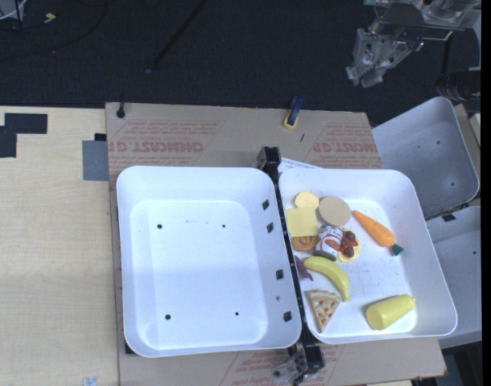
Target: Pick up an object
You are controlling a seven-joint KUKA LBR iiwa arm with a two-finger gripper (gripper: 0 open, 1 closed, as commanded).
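The right bin [422, 240] holds several toy foods: an orange carrot [374, 228], a yellow banana [329, 273], a yellow lemon-like piece [389, 311], a pizza slice [323, 307], a tan round disc [335, 211], yellow cheese-like pieces [302, 215] and a small red and white item [336, 241]. My gripper [371, 64] hangs high at the upper right, far above and behind the right bin, with nothing seen between its fingers.
The left bin [133, 215] stands beside the right one on a cardboard sheet [197, 139]. A small blue and yellow clip [293, 112] lies on the cardboard behind the bins. A grey metal plate [435, 151] sits at the right.
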